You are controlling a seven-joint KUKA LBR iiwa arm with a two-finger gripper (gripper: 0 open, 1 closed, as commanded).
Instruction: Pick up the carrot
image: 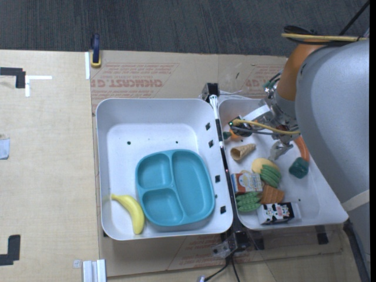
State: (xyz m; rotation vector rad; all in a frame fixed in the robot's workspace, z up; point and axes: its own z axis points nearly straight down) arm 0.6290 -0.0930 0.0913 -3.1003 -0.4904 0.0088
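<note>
Two white bins sit side by side on the bench. The left bin [154, 117] has a teal divided plate [174, 187] sitting a bit toward its front-right, and a banana [131, 211] lies just off the plate's lower-left corner, on the bin floor.

The right bin [326, 211] is where all the clutter is. There's an ice cream cone [242, 151] lying on its side near the left wall, a small red and white box [249, 182] in front of it, something green and bumpy [247, 202] below that, a green ridged piece [271, 174] next to a yellowish thing, an orange-brown block [271, 194], a black and white carton [277, 212] at the front, and a dark teal chunk [299, 168] over on the right.

The carrot [303, 150] — an orange sliver along the right side of that bin — sits just above the teal chunk and is half hidden behind the arm [338, 116].

The big grey arm fills the right side, and the gripper [281, 148] hangs over the back-middle of the right bin, just left of the carrot. Honestly I can't make out how the jaws stand — it's too cluttered with cables there.
</note>
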